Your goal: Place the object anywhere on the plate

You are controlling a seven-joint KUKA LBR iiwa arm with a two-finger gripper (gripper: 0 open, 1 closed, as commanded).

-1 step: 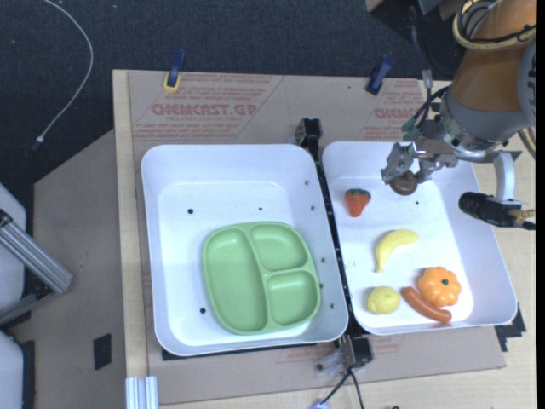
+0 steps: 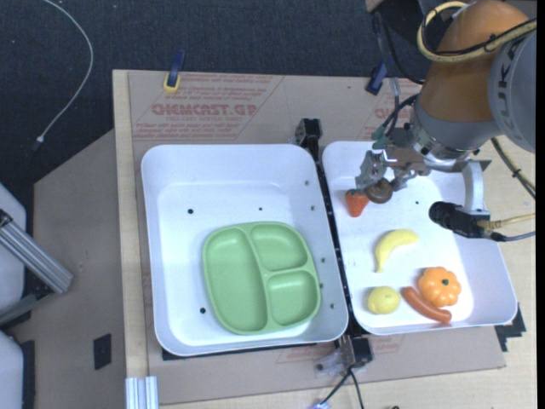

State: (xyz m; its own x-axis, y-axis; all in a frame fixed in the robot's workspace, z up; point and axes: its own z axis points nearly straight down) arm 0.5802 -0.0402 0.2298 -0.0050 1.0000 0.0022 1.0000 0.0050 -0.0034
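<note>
A green plate [image 2: 260,277] with three compartments lies in the left white bin [image 2: 170,194], toward its front. A small orange-red toy with a green top, like a carrot or strawberry [image 2: 356,202], sits at the back left of the right bin [image 2: 490,228], close to the divider. My gripper [image 2: 373,186] hangs right over this toy's upper right side, touching or nearly touching it. The view does not show whether the toy is gripped. The grey and orange arm comes in from the upper right.
In the right bin lie a yellow banana [image 2: 394,245], a yellow lemon [image 2: 383,300], an orange pumpkin [image 2: 438,285] and a red sausage-like piece [image 2: 426,306]. A black fitting with cables [image 2: 454,216] hangs off the arm over that bin.
</note>
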